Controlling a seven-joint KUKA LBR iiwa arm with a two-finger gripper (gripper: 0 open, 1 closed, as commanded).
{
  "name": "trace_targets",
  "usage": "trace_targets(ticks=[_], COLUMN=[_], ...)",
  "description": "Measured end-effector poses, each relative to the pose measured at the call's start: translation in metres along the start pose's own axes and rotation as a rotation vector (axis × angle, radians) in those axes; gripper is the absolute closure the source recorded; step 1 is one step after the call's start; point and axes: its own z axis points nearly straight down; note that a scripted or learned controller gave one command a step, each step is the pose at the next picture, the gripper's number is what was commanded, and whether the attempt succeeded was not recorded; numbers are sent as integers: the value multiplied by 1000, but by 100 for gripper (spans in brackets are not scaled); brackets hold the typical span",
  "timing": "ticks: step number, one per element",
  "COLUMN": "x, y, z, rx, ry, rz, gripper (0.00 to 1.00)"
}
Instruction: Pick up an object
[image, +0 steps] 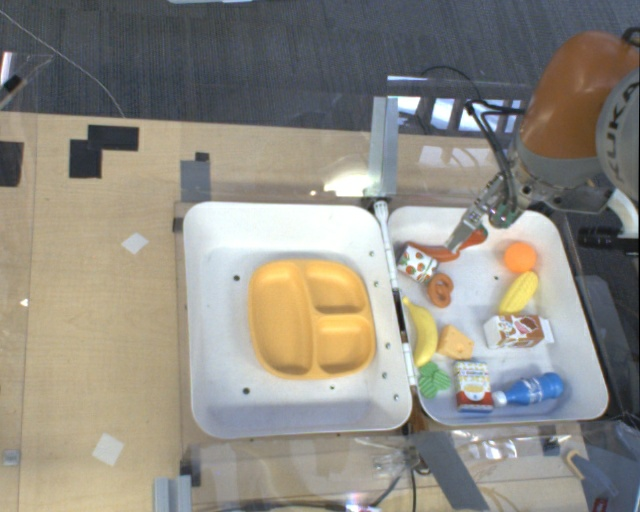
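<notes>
Upper middle of right bin: gripper low over long red-orange plastic toy. Fingers touching it; pinched or spread, cannot tell. Likely light, stiff, slick; best taken across narrow middle, not tapered end.

A rounded orange band is seen above a grey wrist. Black cables are run to a slim metallic gripper.
</notes>
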Motion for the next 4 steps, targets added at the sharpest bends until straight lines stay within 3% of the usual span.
trace_targets(ticks=[1,2,3,4], x=[1,-50,-44,-37], y=[-4,-35,-22,-12], z=[6,123,124,127], rx=[8,16,12,47], ry=[9,19,10,-3], rz=[4,3,220,444], gripper=[0,0,0,0])
